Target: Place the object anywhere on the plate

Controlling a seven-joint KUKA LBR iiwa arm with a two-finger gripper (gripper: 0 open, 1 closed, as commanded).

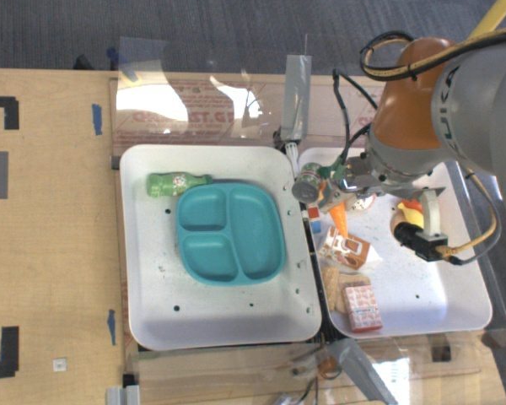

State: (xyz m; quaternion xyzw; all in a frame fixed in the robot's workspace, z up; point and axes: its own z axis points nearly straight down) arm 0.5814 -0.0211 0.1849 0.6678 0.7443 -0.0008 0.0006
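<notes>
A teal plate [232,230] with three compartments lies in the left bin [143,294], and nothing lies on it. The gripper [314,184] hangs over the divider between the two bins, at the right bin's far left corner, just right of the plate's far right edge. Small green and orange bits show at the gripper, and I cannot make out what they are. An orange carrot-shaped object [338,219] lies just below the gripper in the right bin [430,302].
A green bottle [175,183] lies on its side in the left bin, beside the plate's far left corner. The right bin also holds a brown snack packet [346,249], a pink box [362,305] and a yellow object [409,215]. The arm's cables loop above the wrist.
</notes>
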